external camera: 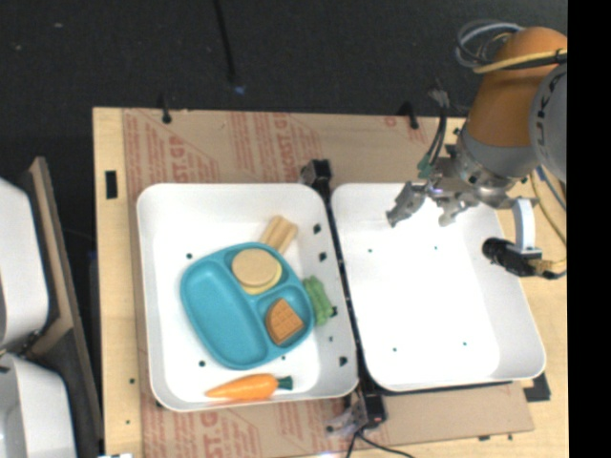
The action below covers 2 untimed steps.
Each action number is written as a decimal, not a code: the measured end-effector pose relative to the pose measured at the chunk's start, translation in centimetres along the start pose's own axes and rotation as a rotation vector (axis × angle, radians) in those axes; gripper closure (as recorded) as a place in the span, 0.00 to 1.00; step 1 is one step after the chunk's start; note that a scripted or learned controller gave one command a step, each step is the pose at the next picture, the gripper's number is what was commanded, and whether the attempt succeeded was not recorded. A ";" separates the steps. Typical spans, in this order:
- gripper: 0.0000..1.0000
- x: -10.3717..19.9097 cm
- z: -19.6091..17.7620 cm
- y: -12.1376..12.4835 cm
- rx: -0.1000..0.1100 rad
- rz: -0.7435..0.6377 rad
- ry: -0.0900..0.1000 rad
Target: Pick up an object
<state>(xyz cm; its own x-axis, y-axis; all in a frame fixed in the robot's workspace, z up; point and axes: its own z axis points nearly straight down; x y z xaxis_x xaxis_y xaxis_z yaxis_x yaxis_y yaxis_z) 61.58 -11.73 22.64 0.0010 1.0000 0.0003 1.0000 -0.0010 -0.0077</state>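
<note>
My gripper [423, 210] hangs over the far edge of the right bin [430, 342], fingers spread open with nothing between them. In the left bin [158, 256] lies a blue divided tray [215, 318]. A round tan biscuit [257, 268] and a brown waffle-like piece [284, 321] rest in the tray's compartments. A pale wooden block [279, 232] lies beyond the tray, a green piece [318, 300] against its right side, and an orange carrot [246, 386] near the bin's front wall.
The two bins meet along a dark seam [334, 275] with black clips. The bench is a cardboard-covered board [229, 146]; white shapes stand at the far left [19, 256].
</note>
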 end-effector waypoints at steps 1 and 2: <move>0.00 0.0 -0.5 0.2 -0.009 -0.001 -0.001; 0.00 -0.4 4.4 1.0 -0.004 0.000 0.000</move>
<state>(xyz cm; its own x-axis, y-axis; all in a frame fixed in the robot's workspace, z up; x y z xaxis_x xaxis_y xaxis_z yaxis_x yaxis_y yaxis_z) 62.55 -12.10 18.23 0.0009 1.0000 0.0000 1.0000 -0.0009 -0.0034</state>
